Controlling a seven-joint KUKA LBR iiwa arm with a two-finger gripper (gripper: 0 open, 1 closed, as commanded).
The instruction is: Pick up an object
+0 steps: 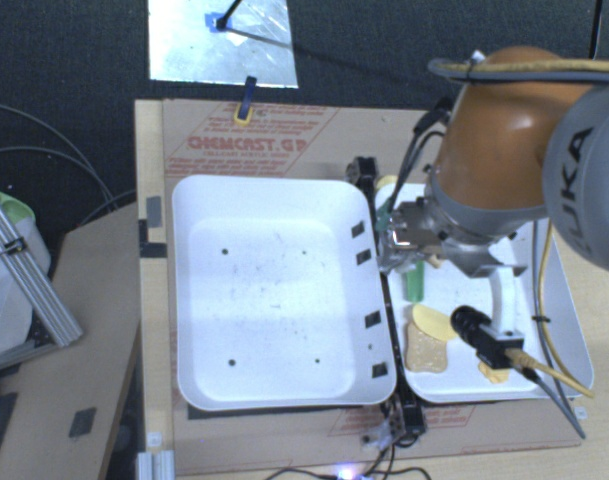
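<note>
The arm's orange wrist fills the upper right and reaches down into the right bin [559, 313]. My gripper [416, 258] sits low near that bin's left wall, mostly hidden under the wrist. A green object [414, 285] pokes out just below it; whether it is between the fingers cannot be told. A yellow piece [433, 321] and a tan bread-like slice [425, 352] lie in the bin's front left part. A small yellow bit [494, 372] lies near the front edge. A pale yellow thing [386, 183] peeks out at the bin's back left corner.
The left bin [274, 288] stands beside the right one, with black clips along their shared wall. Both rest on a cardboard sheet [249, 133]. A shiny metal plate [222, 28] lies at the back. Aluminium framing [24, 278] stands at the far left.
</note>
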